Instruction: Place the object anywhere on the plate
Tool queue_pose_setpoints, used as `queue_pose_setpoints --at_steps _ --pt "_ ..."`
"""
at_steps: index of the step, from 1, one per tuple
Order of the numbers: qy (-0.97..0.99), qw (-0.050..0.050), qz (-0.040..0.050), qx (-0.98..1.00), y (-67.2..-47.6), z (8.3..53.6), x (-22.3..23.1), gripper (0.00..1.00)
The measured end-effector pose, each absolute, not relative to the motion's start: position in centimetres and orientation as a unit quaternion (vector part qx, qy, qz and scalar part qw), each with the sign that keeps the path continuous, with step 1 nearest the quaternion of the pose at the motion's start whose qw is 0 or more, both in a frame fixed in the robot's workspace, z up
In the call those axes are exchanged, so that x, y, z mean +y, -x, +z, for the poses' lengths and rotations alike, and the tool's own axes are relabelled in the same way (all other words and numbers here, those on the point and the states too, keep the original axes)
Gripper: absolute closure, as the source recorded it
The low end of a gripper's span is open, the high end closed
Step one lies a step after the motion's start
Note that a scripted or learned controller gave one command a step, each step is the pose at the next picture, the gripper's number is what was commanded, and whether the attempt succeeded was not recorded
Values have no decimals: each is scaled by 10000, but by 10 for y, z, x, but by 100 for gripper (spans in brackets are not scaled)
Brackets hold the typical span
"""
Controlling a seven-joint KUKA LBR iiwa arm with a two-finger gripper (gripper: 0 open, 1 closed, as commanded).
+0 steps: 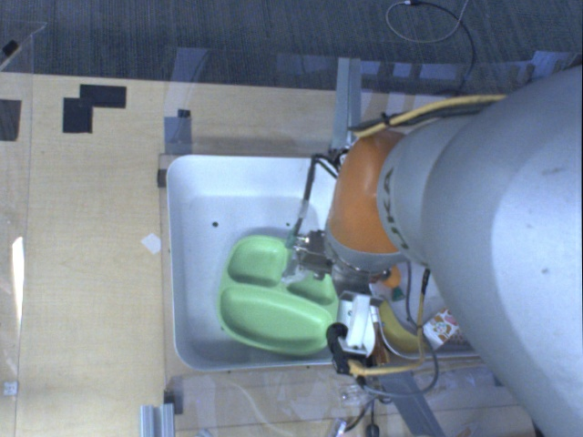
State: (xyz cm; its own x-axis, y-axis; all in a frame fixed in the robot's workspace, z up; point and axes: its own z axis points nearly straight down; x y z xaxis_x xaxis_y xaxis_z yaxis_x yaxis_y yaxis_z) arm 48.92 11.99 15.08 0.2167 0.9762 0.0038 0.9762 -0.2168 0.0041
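The gripper [305, 264] is low over the green divided plate [269, 312] in the left bin [196, 244]; I cannot tell its state.

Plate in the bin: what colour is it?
Light green; the plate with its compartments shows in the camera view.

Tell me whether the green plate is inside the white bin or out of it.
Inside. The green plate lies flat on the floor of the white bin, within its walls; the arm covers its right edge.
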Motion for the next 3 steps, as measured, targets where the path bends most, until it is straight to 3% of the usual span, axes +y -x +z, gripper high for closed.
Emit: queue_pose_setpoints --at_steps 1,2,3 --pt "-7785 8 41 6276 -491 161 120 100" --pt "-7234 2 10 6904 -487 143 119 100" --pt "-7489 11 13 6627 -553 185 42 100"
